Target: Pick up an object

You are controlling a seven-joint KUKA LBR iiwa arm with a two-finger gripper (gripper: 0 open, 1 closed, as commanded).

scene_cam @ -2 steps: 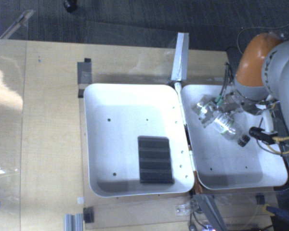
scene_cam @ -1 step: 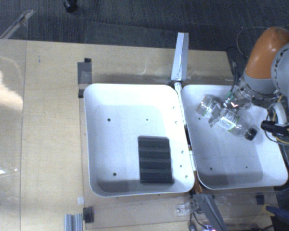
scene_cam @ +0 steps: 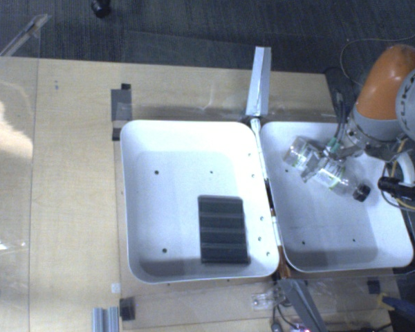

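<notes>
The dark ribbed block (scene_cam: 223,229) lies flat in the left bin (scene_cam: 145,206), near its front wall, nothing touching it. Over in the right bin (scene_cam: 346,244), well apart from the block, the gripper (scene_cam: 317,164) hovers, its clear fingers (scene_cam: 301,153) spread wide, holding nothing.

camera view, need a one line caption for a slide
KUKA arm's gripper over the right bin near a small dark object; a black ridged block lies in the left bin.
</notes>
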